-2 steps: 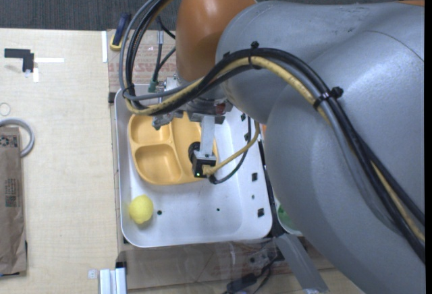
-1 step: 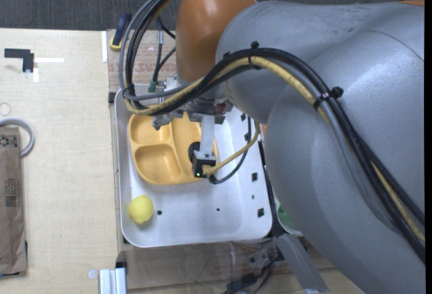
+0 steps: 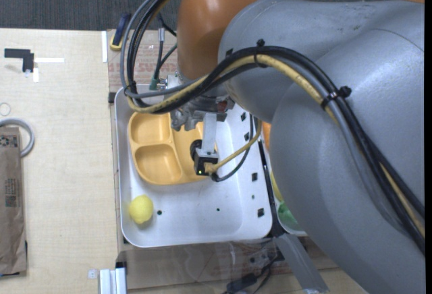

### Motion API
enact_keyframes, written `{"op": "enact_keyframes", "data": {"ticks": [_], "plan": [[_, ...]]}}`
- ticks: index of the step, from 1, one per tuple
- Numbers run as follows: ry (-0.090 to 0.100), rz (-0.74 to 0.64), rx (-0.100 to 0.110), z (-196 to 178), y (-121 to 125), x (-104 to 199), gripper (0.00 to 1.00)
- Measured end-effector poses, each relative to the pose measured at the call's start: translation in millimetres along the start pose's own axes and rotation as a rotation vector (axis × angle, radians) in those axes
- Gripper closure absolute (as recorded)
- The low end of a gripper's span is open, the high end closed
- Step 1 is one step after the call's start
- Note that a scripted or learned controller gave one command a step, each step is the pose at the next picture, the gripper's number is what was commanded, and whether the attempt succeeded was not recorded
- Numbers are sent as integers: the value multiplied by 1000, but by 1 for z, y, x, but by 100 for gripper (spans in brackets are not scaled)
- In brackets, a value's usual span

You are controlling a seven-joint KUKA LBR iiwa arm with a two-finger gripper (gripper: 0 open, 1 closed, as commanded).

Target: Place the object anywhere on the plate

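A yellow plate (image 3: 152, 150) with divided compartments lies in the upper left of the white bin (image 3: 202, 222). A small round yellow object (image 3: 140, 209), like a lemon, rests on the bin floor near the front left corner, just below the plate and apart from it. My gripper (image 3: 194, 121) hangs over the plate's right part, beneath the orange wrist band. The arm hides the plate's right edge. I see nothing held in the gripper.
The big grey arm covers the right bin; a bit of green (image 3: 287, 215) and a bit of orange (image 3: 265, 135) peek out there. A brown paper bag (image 3: 10, 198) lies on the wooden bench at far left. A blue-handled tool (image 3: 121, 28) sits behind the bin.
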State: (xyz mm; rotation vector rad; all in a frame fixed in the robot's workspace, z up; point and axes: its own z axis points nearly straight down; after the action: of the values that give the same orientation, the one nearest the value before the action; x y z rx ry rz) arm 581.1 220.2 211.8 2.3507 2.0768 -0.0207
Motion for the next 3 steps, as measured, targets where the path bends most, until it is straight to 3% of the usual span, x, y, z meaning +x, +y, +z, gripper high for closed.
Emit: {"op": "enact_keyframes", "data": {"ticks": [1, 2, 3], "plan": [[9, 162, 0, 32, 16, -99, 100], [5, 163, 2, 24, 16, -101, 100], [10, 239, -1, 63, 50, -48, 100]]}}
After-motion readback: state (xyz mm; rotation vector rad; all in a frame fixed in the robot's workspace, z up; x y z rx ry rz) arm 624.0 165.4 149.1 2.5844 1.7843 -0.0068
